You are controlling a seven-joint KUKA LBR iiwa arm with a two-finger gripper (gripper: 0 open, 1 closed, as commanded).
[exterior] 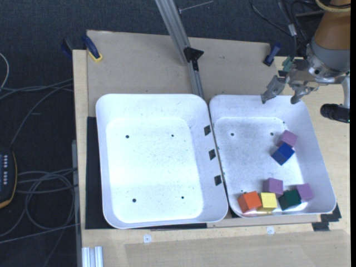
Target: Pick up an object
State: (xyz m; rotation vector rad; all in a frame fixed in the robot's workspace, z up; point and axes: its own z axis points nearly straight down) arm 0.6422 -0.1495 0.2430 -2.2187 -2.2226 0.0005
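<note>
Seen from above at a slant: a wooden counter (139, 54) carrying two shallow white bins side by side.

Left bin (150, 107) at 9 o'clock of the picture's middle, with only small dark dots on its floor. Right bin (245, 121) touching it along the middle edge, joined there by three small dark clips (212, 154).

At 2 o'clock of the picture, the grey arm with its orange band (332, 29) reaching in from the right. Gripper (283, 95) hanging above the far rim of the right bin, at about 1 o'clock of that bin, two fingers (270, 91) spread apart, pinching nothing, pointing down toward the rim.

Inside the right bin, all blocks well apart from the gripper. At 3 o'clock of the bin: a light purple block (288, 137) touching a blue block (283, 153) just below it. Along the near edge, at 5 to 6 o'clock: an orange block (250, 201), a yellow block (268, 201) just beside it, a dark green block (289, 199) beside that, a purple block (273, 185) just behind the yellow one, and another purple block (304, 191) at the right end of the row.

At 12 o'clock, a slanted metal pole (175, 24) going down to the gap between the bins. Blue clamps (92, 47) at the far corners of the counter. At 9 o'clock on the dark floor, loose cables (33, 88).
</note>
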